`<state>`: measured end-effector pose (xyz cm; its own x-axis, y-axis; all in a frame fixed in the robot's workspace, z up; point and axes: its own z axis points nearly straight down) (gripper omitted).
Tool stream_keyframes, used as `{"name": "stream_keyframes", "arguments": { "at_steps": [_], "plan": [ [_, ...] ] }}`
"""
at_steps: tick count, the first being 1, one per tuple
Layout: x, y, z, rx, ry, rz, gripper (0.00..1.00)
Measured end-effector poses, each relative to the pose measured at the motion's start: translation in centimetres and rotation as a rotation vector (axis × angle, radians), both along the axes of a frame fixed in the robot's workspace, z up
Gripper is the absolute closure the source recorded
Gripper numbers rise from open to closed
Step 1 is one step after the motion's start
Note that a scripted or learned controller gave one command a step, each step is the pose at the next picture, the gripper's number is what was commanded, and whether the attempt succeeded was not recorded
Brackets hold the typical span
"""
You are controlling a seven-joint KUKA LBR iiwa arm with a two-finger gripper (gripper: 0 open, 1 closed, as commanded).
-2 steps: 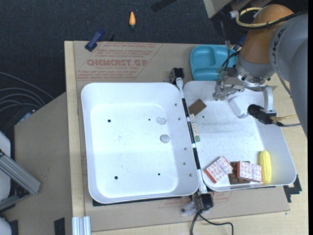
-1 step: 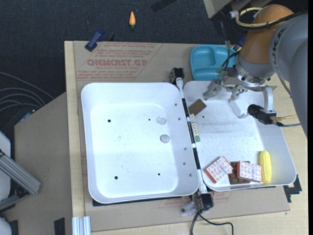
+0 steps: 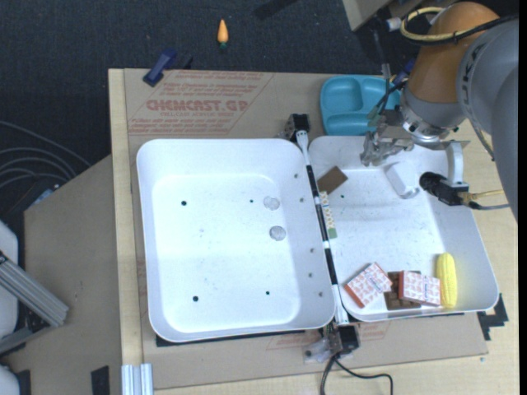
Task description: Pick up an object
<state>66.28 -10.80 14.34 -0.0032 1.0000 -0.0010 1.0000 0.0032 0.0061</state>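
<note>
Near corner of the right bin (image 3: 486, 282): a yellow corn cob (image 3: 445, 279) lay by the right wall. Its long side ran from near to far, just a bit tilted.
Beside the corn: two red and white patterned blocks. One block (image 3: 419, 288) sat just left of the corn, on a dark brown piece. The other block (image 3: 368, 284) lay a little more to the left, turned at a slant.
Left bin (image 3: 156, 220): two small clear round things (image 3: 274, 218) sat near its middle, one behind the other.
Far left of the right bin: a flat brown card (image 3: 332, 179) lay close to the wall between the bins, tilted.
Gripper (image 3: 379, 153): it hung at the far edge of the right bin, pointing down. It was too small and dark to tell how wide it was. Nothing could be seen in it.
Behind the bins: a blue tray (image 3: 350, 105) sat on the brown board (image 3: 206, 105).
Floor far away: a little orange carrot toy (image 3: 222, 31) stood pointing away, well apart from the bins.
</note>
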Motion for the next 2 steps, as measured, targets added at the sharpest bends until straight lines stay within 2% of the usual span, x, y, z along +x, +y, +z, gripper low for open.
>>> {"name": "stream_keyframes", "arguments": {
  "at_steps": [1, 2],
  "plan": [
    [0.0, 0.0, 0.0, 0.000, 0.000, 0.000, 0.00],
    [-3.6, 1.3, -5.7, 0.002, 0.009, -0.004, 0.00]
  ]
}}
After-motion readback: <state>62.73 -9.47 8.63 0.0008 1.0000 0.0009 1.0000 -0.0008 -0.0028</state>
